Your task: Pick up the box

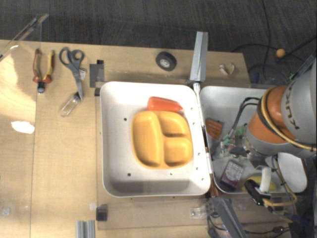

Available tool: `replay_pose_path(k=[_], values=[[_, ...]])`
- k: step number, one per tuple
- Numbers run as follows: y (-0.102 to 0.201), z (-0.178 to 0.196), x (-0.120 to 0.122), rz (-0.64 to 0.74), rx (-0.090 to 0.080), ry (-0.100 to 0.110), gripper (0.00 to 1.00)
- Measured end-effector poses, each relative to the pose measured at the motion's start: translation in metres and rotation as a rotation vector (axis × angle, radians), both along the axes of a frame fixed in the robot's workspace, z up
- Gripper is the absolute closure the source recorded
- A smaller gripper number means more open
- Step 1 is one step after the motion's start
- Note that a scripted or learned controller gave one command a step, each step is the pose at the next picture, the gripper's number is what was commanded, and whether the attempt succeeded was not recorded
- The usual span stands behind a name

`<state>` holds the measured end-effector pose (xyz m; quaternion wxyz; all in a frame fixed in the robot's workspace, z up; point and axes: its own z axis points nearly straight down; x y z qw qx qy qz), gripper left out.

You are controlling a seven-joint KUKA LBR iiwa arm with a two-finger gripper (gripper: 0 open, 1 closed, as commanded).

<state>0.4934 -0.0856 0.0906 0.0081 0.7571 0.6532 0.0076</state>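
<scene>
A small purple-and-dark box (232, 173) lies near the front left corner of the right bin (218, 95). My gripper (231, 147) hangs over that bin, just behind the box and slightly above it, on the grey arm with its orange band coming in from the right. I see nothing held by the gripper. The arm's body hides much of the right bin's floor.
A small orange-brown ridged piece (214, 128) lies by the right bin's left wall. A white rounded object (293, 170) sits to the right of the arm. The left bin (114, 148) holds a yellow compartment tray (162, 138) and a red-orange item (165, 104). Scissors (74, 68), pliers (42, 68) and a tape roll (166, 60) lie on the bench.
</scene>
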Motion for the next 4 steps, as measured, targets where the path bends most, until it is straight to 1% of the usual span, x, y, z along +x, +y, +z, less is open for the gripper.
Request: replay_pose_path(k=[1,2,3,4], values=[[0.001,0.0,0.0,0.009,-0.002,0.0,0.0],[-0.002,0.0,-0.002,0.191,-0.005,0.006,0.0],[-0.003,0.012,0.002,0.194,-0.009,-0.004,1.0],[-0.036,0.023,-0.005,0.242,-0.002,0.017,1.0]])
